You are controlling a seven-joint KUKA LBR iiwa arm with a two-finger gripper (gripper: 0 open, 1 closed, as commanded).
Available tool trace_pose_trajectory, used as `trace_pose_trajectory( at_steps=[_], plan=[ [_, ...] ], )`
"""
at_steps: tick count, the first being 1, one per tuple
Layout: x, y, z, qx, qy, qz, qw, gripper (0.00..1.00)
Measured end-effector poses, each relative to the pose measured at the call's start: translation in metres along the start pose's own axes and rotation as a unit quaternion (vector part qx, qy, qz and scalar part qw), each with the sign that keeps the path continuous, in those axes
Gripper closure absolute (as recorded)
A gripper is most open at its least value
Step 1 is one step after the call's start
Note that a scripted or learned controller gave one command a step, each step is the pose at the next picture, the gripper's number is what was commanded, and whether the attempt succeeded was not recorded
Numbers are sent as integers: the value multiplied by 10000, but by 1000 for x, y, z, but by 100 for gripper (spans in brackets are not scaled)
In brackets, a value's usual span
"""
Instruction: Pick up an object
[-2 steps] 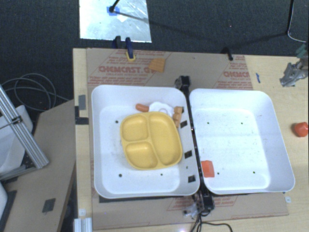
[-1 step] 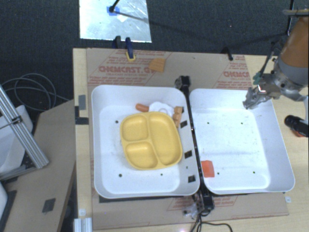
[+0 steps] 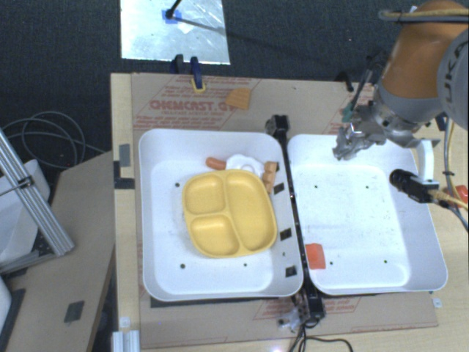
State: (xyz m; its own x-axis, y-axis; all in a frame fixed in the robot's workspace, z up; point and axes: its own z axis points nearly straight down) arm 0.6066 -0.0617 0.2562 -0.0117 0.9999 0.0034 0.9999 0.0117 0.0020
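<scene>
Hand (image 3: 350, 147): over the right bin's (image 3: 421, 270) far edge; I cannot tell its state, and I see nothing in it. Right bin: one orange block (image 3: 314, 255) at the near left corner, well apart from the hand. Left bin (image 3: 157, 218): yellow tray (image 3: 228, 213), with a sausage (image 3: 216, 163), white piece (image 3: 244, 164) and tan piece (image 3: 270, 174) just behind it. Step, I judge: approach, no pick made. Next: I would choose a target, travel over it and descend.

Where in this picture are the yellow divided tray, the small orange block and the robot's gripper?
yellow divided tray (image 3: 227, 215): camera view, on the ridge between its compartments.
small orange block (image 3: 314, 255): camera view, on its top face.
gripper (image 3: 346, 149): camera view, at its fingertips.
</scene>
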Motion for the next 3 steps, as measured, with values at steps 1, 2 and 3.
trace_pose_trajectory(
  at_steps=[1, 2, 3],
  plan=[
    [-62, -1, 67, 31, -27, 75, 10000, 100],
    [-59, 1, 63, 0, -20, 52, 10000, 0],
    [-43, -90, 59, 30, -10, 64, 10000, 0]
  ],
)
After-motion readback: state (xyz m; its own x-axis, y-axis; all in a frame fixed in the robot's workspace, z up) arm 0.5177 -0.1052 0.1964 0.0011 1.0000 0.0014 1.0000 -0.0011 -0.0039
